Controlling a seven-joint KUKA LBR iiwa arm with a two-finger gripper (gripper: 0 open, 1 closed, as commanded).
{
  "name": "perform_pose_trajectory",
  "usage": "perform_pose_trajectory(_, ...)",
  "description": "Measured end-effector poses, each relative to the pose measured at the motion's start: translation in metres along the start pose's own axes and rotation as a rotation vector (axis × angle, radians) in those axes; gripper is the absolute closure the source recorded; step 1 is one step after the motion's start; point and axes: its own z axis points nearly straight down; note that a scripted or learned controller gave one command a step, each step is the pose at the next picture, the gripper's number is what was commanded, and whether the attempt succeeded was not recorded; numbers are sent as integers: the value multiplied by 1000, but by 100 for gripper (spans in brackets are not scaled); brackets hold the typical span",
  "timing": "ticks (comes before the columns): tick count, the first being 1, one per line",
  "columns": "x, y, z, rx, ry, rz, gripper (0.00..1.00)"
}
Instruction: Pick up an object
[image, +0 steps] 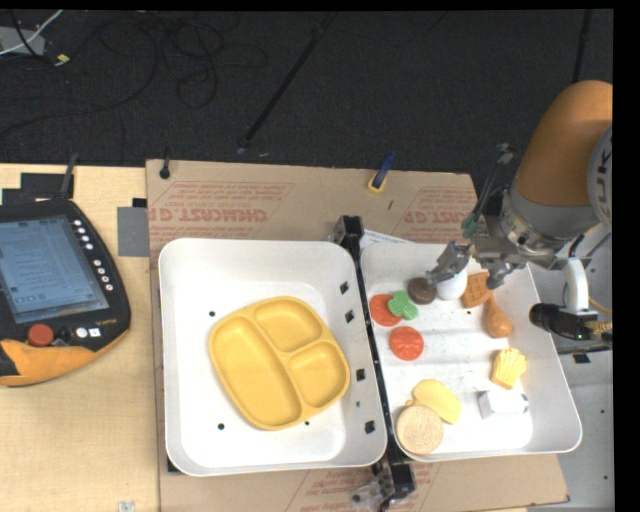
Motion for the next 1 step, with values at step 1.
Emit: perform_pose_trajectory(1, 0, 2, -8, -14, -2, -2, 0)
